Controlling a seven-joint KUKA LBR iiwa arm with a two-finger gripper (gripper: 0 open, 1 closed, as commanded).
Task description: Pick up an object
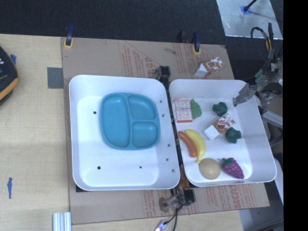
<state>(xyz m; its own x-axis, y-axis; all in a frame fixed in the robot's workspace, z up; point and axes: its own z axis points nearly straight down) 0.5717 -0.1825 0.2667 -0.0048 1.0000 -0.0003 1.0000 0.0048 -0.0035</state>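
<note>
Bench: two white bins [77, 129] | right bin: banana [196, 142], grapes [232, 168], broccoli [220, 108] | tool [243, 95] at rim, grip unclear

Left bin [77, 129]: divided tray [129, 121] lies inside. Right bin [260, 143]: carton [182, 110] at left, banana [196, 143] before it, grapes [232, 168] at front right. Small carton [210, 67] lies behind, on the surface.

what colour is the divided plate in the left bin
Light blue. The divided plate shows plainly in the camera view, lying in the left bin.
</note>
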